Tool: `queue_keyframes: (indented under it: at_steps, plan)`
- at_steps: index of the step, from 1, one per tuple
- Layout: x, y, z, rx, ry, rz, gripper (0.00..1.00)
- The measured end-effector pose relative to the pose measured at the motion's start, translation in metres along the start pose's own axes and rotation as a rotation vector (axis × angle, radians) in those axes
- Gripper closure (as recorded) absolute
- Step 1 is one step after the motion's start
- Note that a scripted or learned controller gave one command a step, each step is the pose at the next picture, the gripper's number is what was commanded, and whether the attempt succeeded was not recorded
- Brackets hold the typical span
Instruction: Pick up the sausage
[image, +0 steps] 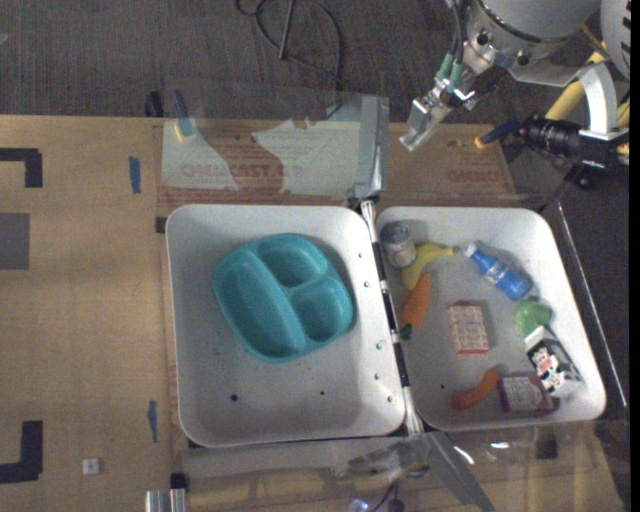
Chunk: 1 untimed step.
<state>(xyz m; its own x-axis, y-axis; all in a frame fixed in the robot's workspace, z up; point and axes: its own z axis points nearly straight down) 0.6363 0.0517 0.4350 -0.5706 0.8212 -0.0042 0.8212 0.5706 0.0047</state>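
The sausage (473, 392) is a short reddish-brown piece lying near the front edge of the right bin (570, 262), just left of a purple box (522, 393). My gripper (421, 122) hangs high above the bench behind the right bin's back left corner. It is far from the sausage and nothing is in it.
The right bin also holds an orange carrot (417, 300), a yellow banana (432, 258), a small can (397, 243), a blue bottle (498, 272), a cracker box (467, 328), a green item (533, 317) and a black-and-white carton (550, 365). A teal divided plate (283, 295) lies in the left bin (195, 370).
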Motion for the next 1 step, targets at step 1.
queue_keyframes:
  at_steps: [1]
  plan:
    - [0.0138,0.022,0.0175,0.004,0.004,-0.218,1.0]
